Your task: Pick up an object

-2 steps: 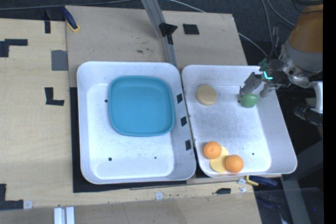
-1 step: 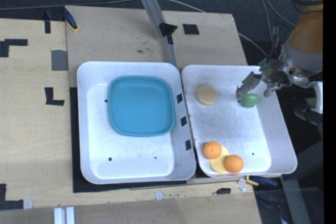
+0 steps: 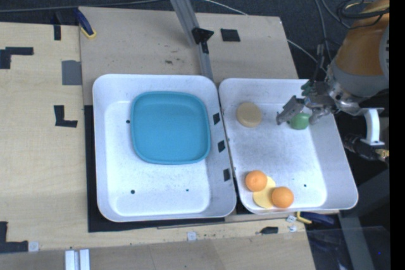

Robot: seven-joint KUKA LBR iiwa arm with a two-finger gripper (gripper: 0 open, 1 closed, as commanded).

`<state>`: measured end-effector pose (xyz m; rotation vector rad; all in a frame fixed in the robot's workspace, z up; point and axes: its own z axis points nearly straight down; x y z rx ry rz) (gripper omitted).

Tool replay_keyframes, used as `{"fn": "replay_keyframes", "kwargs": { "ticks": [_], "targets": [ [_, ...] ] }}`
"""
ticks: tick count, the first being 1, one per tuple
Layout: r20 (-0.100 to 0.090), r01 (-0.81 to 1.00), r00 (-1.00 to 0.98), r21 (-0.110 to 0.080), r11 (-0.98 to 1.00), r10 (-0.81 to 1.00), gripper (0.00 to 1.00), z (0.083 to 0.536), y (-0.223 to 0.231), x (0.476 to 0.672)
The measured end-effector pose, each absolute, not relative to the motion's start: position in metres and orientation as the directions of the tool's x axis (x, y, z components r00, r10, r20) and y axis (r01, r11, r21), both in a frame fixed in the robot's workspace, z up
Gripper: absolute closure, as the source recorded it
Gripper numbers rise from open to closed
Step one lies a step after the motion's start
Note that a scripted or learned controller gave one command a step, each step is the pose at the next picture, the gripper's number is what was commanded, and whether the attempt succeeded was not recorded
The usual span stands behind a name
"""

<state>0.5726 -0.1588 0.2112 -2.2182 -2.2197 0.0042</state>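
My gripper hangs over the upper right part of the right bin, reaching in from the right. A small green round object lies right at it, partly covered by the gripper body; whether it is held cannot be made out. A tan round piece sits to the left of the gripper, a short gap away. Near the bin's front edge are two orange balls with a flat yellow piece between and under them.
The left bin holds a blue square plate. A slanted metal pole runs from the top of the view down to the gap between the bins. Cables lie behind the right bin.
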Motion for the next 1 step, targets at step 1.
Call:
{"fn": "replay_keyframes", "kwargs": {
  "ticks": [1],
  "targets": [
    [0.001,1.000,-0.001,-0.005,0.001,1.000,0.00,0.1590,-0.1530,0.5630]
  ]
}}
